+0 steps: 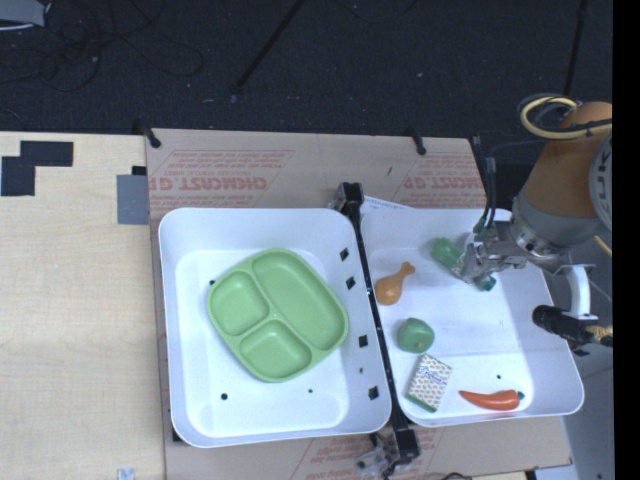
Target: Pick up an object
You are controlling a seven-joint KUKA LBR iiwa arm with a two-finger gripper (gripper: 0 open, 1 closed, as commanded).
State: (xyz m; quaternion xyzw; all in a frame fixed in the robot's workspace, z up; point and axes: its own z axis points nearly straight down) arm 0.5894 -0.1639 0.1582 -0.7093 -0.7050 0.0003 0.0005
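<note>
Claw (478, 264) low in right bin (540, 393), upper part, reaching in from right edge; finger state hard to read, cannot tell. Green object (446, 253) touching or just beside claw on its left, possibly partly under it, unclear if gripped. Further out toward bin centre: orange drumstick-like toy (394, 284), long axis slanting up-right; green round toy (416, 334) below; small box (429, 382) and red chili (491, 399), lying roughly level, near front edge. Wrist bent down, orange band above. Green divided plate (277, 313) in left bin (190, 388).

Grey arm (560, 223) with orange band (560, 173), yellow-ringed cable loop (548, 115) above, black cables, small metal gripper (478, 261) at wrist
</note>
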